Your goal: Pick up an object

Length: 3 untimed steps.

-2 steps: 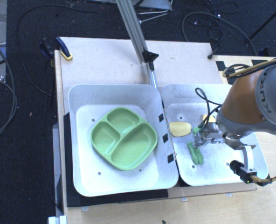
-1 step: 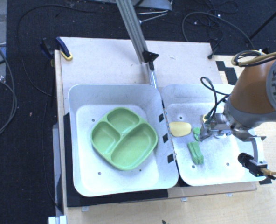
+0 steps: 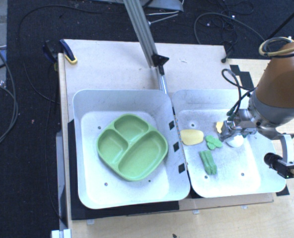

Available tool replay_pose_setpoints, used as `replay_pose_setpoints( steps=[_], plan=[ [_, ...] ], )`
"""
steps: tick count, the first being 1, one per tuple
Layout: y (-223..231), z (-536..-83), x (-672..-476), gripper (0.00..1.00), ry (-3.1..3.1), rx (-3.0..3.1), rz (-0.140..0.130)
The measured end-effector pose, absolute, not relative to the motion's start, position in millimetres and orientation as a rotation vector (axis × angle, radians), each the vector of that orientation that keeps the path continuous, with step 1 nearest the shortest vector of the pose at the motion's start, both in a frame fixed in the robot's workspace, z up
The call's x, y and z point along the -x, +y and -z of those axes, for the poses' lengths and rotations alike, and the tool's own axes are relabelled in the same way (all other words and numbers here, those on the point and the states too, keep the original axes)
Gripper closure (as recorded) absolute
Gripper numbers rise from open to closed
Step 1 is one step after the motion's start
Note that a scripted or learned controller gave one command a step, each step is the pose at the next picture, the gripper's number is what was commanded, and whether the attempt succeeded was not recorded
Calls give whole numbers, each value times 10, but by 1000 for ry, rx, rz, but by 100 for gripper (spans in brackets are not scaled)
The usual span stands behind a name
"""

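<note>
My gripper (image 3: 230, 133) hangs low over the middle of the right bin (image 3: 246, 180). Just left of it lies a small green lump (image 3: 214, 143), and a white round object (image 3: 235, 142) lies right beneath it. A pale yellow rounded piece (image 3: 192, 137) rests further left, near the bin's left wall. A small yellow piece (image 3: 219, 127) peeks out beside the gripper. A long green ridged piece (image 3: 208, 162) lies toward the front of the bin. Nothing shows between the fingers.
The left bin (image 3: 87, 182) holds a green divided plate (image 3: 132, 146). A metal pole (image 3: 143, 26) slants down from the top to the ridge between the bins. Cables lie on the dark floor around the bench.
</note>
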<state>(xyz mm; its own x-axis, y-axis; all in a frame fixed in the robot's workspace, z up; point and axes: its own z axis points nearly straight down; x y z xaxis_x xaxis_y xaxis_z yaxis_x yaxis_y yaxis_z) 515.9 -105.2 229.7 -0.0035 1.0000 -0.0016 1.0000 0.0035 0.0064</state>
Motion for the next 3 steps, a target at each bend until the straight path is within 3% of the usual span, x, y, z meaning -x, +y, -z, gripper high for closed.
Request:
replay_pose_setpoints(
  steps=[3],
  plan=[
    [507,-2362,-4964,100,2232,-2213,-2]
  ],
)
